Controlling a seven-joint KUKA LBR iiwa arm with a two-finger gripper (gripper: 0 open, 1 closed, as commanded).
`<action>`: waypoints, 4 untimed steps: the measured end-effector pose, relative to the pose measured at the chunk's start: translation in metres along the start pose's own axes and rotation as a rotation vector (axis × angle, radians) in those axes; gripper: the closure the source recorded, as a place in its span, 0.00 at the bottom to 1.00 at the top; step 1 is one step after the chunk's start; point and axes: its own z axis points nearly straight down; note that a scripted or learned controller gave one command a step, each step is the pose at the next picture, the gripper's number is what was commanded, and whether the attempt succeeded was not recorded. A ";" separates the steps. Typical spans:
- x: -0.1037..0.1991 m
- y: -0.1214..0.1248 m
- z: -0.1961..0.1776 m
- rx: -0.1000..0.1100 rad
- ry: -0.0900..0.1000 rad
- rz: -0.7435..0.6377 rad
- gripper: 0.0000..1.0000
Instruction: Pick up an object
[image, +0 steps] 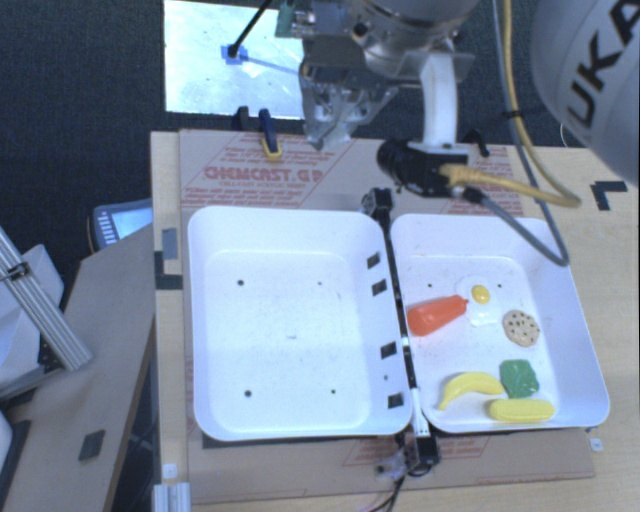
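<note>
The two-finger metal gripper (325, 125) hangs high above the far edge of the bench, beyond the far rim of the left shallow white bin (205, 300), and whether its claw is wide or narrow I cannot tell, since the tips blur into the brown board behind them. Nothing shows between them. All the candidates lie in the right shallow white bin (560, 265): an orange carrot-shaped toy (436, 316) near the divider at the left wall, a white fried-egg toy with a yellow yolk (481, 296) just beside its tip, a round tan cookie (520, 327) toward the right wall, and, by the near rim, a yellow banana toy (471, 387), a green leafy piece (519, 377) and a yellow oblong piece (521, 409) crowded together. The main risk, I judge, is a descent over the left bin, closing on bare plastic. In the near corner cluster the claw could straddle two toys and pinch neither, or nudge one against the wall. The flat egg and cookie would probably slip from a side pinch, and the carrot's taper might squirt out.
</note>
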 end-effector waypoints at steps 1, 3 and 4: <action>0.000 0.000 -0.011 -0.002 0.001 -0.003 1.00; 0.001 0.012 0.077 0.009 -0.005 0.008 1.00; 0.002 0.013 0.061 0.002 -0.001 0.006 1.00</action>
